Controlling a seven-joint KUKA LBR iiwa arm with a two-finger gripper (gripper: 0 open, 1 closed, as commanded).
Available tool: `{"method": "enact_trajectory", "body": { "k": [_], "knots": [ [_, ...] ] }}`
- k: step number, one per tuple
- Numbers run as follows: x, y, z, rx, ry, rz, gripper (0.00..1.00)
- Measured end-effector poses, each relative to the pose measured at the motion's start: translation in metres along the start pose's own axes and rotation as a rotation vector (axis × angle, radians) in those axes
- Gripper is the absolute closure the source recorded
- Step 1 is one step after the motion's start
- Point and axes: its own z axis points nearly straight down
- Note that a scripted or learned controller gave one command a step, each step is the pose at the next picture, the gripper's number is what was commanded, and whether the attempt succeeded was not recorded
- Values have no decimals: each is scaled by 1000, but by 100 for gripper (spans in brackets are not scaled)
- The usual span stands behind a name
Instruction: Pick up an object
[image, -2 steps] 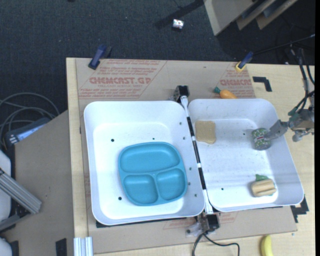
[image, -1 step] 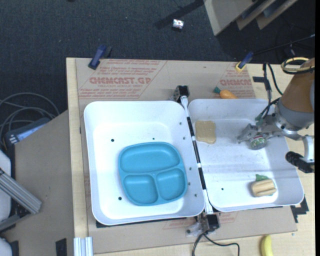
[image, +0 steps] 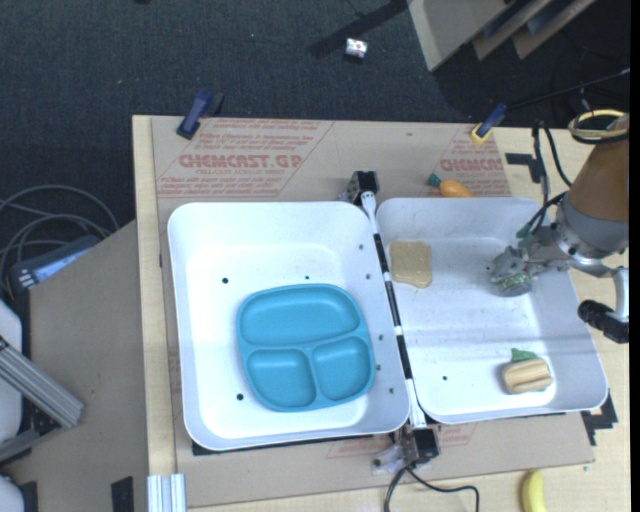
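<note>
Arm: the grey KUKA arm (image: 600, 205) reaches in from the right, its orange band above the wrist, over the far right part of the right bin (image: 470, 390)
Gripper: the gripper (image: 510, 275) sits low over the right bin's floor; something small and greenish shows at its tip, but whether that is an object or part of the tool I cannot tell; open or closed I cannot tell either
Candidate objects: a flat tan slice (image: 411, 263) lies near the right bin's left wall, well apart from the gripper; a small tan roll with a green bit (image: 526, 373) lies near the front right corner, also apart from the gripper
Left bin: the left bin (image: 200, 250) bears a blue divided plate (image: 305, 345), far from the arm
Outside the bins: a small orange carrot-like piece (image: 452, 186) rests on the board behind the right bin
Risks: the gripper likely closes on bare floor, since neither tan object lies under it; the flat slice offers little height to pinch, so fingers may slide over it; the roll sits close to the bin wall, so a descent there may strike the rim or nudge it away
</note>
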Motion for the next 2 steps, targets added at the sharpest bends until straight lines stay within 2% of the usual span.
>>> {"method": "enact_trajectory", "body": {
  "k": [1,2],
  "knots": [
    [119,36,10,-2,1,2,100],
    [197,3,-90,1,0,3,100]
  ]
}}
